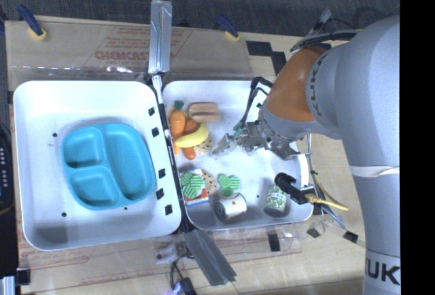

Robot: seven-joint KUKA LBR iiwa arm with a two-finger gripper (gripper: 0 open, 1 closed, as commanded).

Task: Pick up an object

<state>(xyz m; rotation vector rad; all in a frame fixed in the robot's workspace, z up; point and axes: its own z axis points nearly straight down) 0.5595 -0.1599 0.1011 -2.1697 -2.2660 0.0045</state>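
Camera view puts the likeliest target, a yellow banana [191, 138], in the upper left of the right bin [231, 91], resting against an orange carrot [178, 123] and just below a hot-dog bun [204, 111]. Nothing is lifted yet, so by my reading the pick is at the approach stage: closing, gripping and raising are all left to do. Just right of the banana hangs the pincer [223, 145], low over the bin floor, its tip pointing at the fruit and near it but seemingly not touching. How wide it is set I cannot tell, and no object shows in its hold. Lower in that bin lie a green striped toy [194, 185], a can [232, 206] and a small jar [275, 200]. Left bin [30, 151] carries a blue divided tray [107, 164].
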